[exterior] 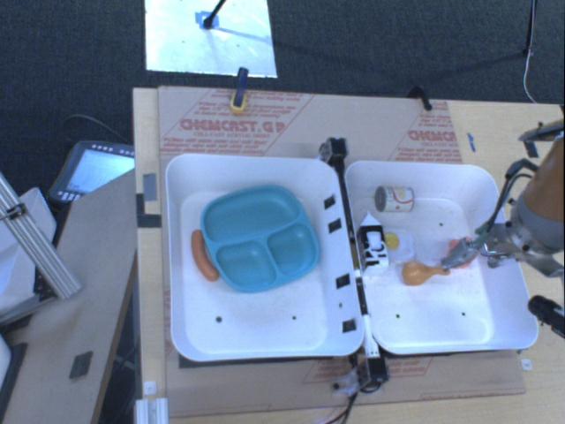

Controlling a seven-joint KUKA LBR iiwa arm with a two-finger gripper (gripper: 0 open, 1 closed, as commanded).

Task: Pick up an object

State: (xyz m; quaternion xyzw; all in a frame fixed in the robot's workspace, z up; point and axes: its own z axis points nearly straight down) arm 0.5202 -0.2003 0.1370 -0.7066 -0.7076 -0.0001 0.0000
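Observation:
In the right bin (508, 321), an orange gourd-shaped object (420, 273) lies near the middle. My gripper (457, 253) reaches in from the right edge and sits low, just right of that object's narrow end, with something reddish at its tip. A small can (395, 199) lies on its side at the back of this bin. A black and white item (372, 246) rests against the left wall, with a small yellow piece (391, 238) beside it.
The left bin (265, 334) holds a blue divided plate (259, 248) and an orange sausage (204, 255) at its left side. A black divider (346, 263) separates the bins. The grey arm (540, 210) hangs over the right bin's right wall.

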